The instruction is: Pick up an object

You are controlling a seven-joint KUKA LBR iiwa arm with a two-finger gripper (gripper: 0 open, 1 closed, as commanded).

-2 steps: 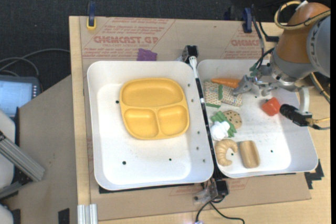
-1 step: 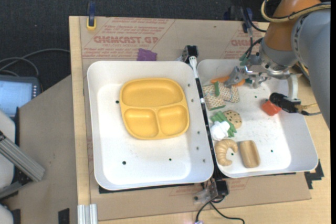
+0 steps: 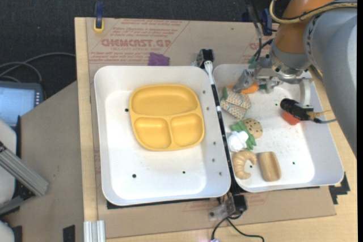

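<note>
Two shallow white bins sit side by side on the bench, and the right-hand bin is where everything is happening. The gripper is down over that bin's far end, towards its far left corner. From where I stand I cannot tell whether it is spread or pressed together. A small orange toy piece lies right at the gripper's tip in that same far-left part of the bin. I cannot tell whether it is pinched or merely touched.

Along the bin's left wall, coming towards the near end, lie a checkered wafer-like piece, a speckled cookie and a green-and-white toy touching the cookie. A croissant lies in the bin's near left corner, with a tan bread roll just beside it. A small red thing rests nearer the bin's middle, well apart from the bread.

Beyond the bin's left wall, the other bin holds a yellow divided plate.
</note>
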